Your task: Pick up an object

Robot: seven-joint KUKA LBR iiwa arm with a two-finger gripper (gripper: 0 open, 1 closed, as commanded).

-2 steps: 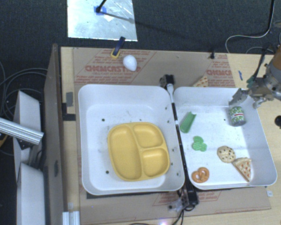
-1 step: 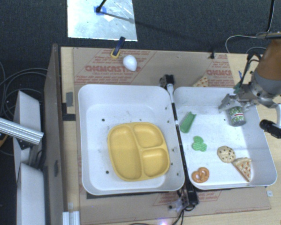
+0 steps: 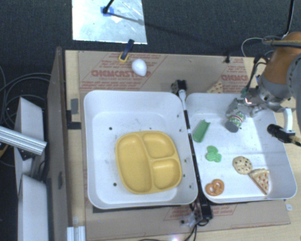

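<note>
Two shallow white bins sit side by side on the bench. The left bin (image 3: 97, 119) holds one thing, a yellow plate (image 3: 148, 161) with three compartments, lying flat toward the bin's near right part.

The right bin (image 3: 276, 157) holds several small things. A green stick (image 3: 201, 130) lies tilted near the left wall, in the far half. Nearer than it sits a green leafy piece (image 3: 213, 154). At the near edge rests a pretzel (image 3: 215, 187). To the right of these are a round cookie (image 3: 242, 164) and, just beside and nearer than it, a pizza slice (image 3: 261, 179).

The arm (image 3: 286, 69) reaches in from the right over the far part of the right bin. Its gripper (image 3: 236, 118) hangs low above the bin floor, to the right of the green stick and well apart from the cookie. Whether its tips are spread or pressed together, I cannot tell, nor whether anything is caught between them; the grey end is too blurred.

Beyond the bins, on the far cardboard, lies a white egg (image 3: 139, 67), with a small blue and yellow tool (image 3: 125, 50) just beside it.
</note>
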